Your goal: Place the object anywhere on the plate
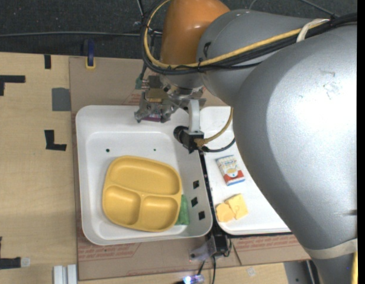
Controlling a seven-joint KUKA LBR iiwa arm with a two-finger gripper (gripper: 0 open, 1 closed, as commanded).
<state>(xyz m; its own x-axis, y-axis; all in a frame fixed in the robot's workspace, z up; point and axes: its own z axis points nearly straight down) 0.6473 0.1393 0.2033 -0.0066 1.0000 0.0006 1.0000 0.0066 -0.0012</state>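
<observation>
Gripper (pixel 151 112) hung over the upper rim of the left bin (pixel 87 158), just above centre in the frame, with a small dark purplish object (pixel 151 116) at its tip. Whether that object sat between the fingers or merely beneath them, and how far the fingers stood apart, could not be told.

The yellow plate (pixel 142 193), three compartments, lay low in the same bin, well apart from the gripper; a green item (pixel 183 210) touched its right edge.

If the object was indeed held, the step in hand was the carry. Doing it well probably meant travelling toward the lower middle of the frame, stopping over one compartment instead of a dividing ridge, and lowering close before release.

In the right bin (pixel 259 225) lay a small packet (pixel 231 170) with red and blue printing, too small to read, and near it a yellow block (pixel 232 208).
</observation>
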